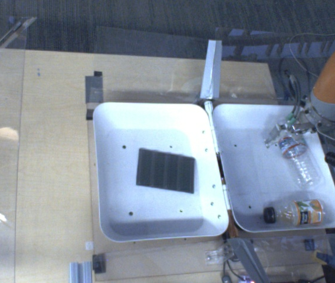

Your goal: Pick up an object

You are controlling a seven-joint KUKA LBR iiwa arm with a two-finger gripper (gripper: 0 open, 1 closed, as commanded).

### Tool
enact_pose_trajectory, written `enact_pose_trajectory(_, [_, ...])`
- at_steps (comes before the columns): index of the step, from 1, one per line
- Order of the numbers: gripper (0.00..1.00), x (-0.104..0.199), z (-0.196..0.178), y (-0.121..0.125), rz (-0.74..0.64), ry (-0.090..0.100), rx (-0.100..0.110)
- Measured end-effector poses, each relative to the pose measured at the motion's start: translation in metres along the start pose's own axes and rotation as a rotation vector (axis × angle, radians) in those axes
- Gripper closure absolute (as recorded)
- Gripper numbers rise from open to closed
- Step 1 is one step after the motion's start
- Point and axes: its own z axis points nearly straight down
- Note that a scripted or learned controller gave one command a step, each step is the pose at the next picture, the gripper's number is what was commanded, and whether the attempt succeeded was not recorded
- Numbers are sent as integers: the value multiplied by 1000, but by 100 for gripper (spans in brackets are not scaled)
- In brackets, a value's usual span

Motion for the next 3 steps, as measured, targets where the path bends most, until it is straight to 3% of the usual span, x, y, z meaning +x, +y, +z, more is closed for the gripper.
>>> enact_pose_trajectory(1, [0,8,16,3,-27,-10,-24])
enact_pose_trajectory(2, [100,8,3,6,-32,-13,-32])
enact_pose_trajectory(3, [100,69,-88,15,12,-5,-20])
